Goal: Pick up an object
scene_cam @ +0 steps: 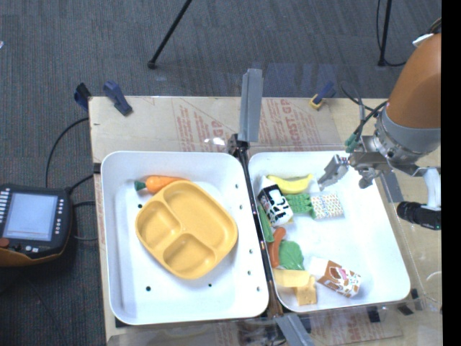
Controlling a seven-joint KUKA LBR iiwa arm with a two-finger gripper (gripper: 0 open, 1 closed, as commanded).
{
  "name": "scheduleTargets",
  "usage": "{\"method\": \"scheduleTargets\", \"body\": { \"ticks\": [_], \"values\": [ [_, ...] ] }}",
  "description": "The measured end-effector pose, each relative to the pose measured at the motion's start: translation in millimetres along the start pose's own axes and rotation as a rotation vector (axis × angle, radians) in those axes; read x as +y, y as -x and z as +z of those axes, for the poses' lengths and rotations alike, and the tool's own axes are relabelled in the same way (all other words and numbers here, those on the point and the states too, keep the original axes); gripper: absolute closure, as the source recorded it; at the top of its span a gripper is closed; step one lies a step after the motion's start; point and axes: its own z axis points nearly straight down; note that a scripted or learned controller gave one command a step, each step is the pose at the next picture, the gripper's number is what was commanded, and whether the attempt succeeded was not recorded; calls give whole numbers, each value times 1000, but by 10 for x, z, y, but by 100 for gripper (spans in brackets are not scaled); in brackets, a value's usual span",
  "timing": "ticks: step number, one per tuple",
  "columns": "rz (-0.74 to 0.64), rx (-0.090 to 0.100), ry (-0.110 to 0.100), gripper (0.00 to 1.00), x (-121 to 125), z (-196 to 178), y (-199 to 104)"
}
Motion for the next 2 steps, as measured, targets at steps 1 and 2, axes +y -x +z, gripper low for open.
{"method": "scheduleTargets", "body": {
  "ticks": [1, 2],
  "values": [
    [-72, 1, -8, 0, 362, 937, -268],
    [-107, -4, 32, 0, 709, 1518, -288]
  ]
}}
